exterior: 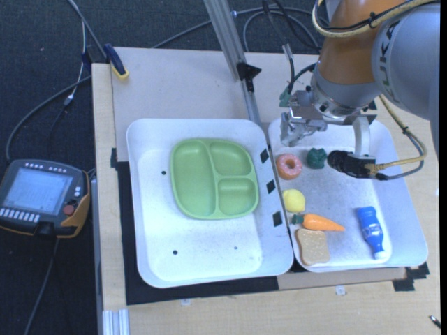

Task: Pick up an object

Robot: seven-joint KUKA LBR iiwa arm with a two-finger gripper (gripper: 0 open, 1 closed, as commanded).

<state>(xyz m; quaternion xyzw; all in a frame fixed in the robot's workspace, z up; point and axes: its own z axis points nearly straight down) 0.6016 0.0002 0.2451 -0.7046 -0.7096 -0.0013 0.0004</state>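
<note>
My gripper point(294, 137) hangs over the far left part of the right bin point(401, 208), open, with nothing between its fingers. Just below it in the view lies a pink donut point(288, 165), with a small dark green object point(317, 158) to its right. Nearer the front of the same bin are a yellow lemon point(294, 200), an orange carrot point(323, 222), a slice of bread point(313, 247) and a blue bottle point(370, 230). The gripper touches none of them.
The left bin point(150, 208) holds a green divided plate point(213, 178). A metal post point(227, 26) rises slantwise behind the bins, close to the gripper's left. A teach pendant point(42, 197) lies off the bench at the left.
</note>
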